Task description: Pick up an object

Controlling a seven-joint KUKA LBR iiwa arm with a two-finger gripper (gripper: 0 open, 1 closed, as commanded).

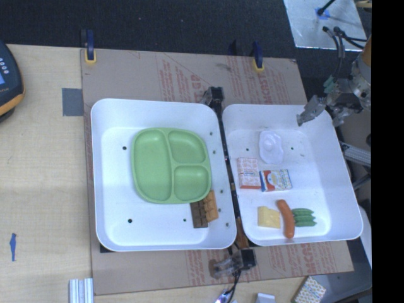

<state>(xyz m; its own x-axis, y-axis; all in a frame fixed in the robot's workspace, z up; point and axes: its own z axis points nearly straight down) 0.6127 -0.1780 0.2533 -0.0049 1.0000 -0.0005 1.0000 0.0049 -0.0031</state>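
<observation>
Camera view: right bin [341, 188] holds clear crumpled plastic cup [271, 146] near its upper middle, small red-and-white carton [248, 172] and blue-white packet [276, 180] below it, yellow block [269, 217], orange sausage [286, 218], green pea pods [303, 216] along lower edge. Gripper [314, 111] at upper right of frame, over bin's top right rim; finger spread cannot tell. Nothing between fingers; cup nearest, down-left, apart. Left bin [104, 182]: green divided plate [170, 165], brown block [205, 210]
</observation>
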